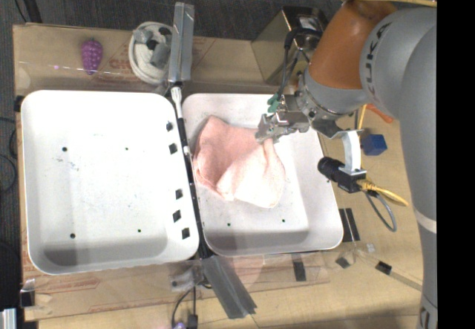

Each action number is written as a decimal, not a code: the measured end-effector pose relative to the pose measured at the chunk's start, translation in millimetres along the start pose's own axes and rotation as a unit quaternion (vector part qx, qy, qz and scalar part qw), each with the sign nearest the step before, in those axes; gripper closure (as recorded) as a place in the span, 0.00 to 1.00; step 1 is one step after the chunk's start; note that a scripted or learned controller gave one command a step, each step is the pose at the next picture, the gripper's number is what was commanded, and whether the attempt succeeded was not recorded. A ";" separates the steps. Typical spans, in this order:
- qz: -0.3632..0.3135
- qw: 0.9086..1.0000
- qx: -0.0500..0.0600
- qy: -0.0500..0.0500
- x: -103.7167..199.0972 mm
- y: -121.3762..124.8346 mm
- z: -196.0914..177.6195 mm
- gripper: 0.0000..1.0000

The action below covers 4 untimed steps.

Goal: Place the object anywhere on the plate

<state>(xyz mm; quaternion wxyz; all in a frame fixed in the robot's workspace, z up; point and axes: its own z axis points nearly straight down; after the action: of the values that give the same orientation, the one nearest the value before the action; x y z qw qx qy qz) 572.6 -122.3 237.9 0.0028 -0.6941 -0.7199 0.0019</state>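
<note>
From where I stand, the job looks barely started, or stalled at the pick: the gripper [272,129] sits low over the right bin [319,223], at the upper right corner of the pink cloth [239,164]. Its tip touches or nearly touches the fabric there, but whether it is clenched on a fold or released I cannot tell; the metal parts blur together.

Taking the pink cloth as the marker and working from the near edge of the bench back: nearest, past the cloth's lower edge, is bare white floor of the right bin. The cloth itself lies crumpled in the middle of that bin, the only thing in it. To the cloth's left, beyond the dividing rim, the left bin [96,171] holds nothing I can make out. Farther back and left of the cloth, on the bench, stand a white roll [151,51] and a small purple object [91,54].

I cannot pick out a plate anywhere. My guess is the next move needs a firm pinch and a clean lift.
</note>
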 end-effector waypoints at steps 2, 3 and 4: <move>-0.206 0.979 0.001 0.000 52.3 5.9 1.8 1.00; -0.399 0.917 0.001 -0.001 112.2 8.2 5.9 1.00; -0.574 0.819 0.000 -0.001 156.3 5.0 16.3 1.00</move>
<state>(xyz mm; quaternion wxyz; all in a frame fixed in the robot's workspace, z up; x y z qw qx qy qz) 571.9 34.1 221.9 0.0024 -0.1557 -0.9878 0.0010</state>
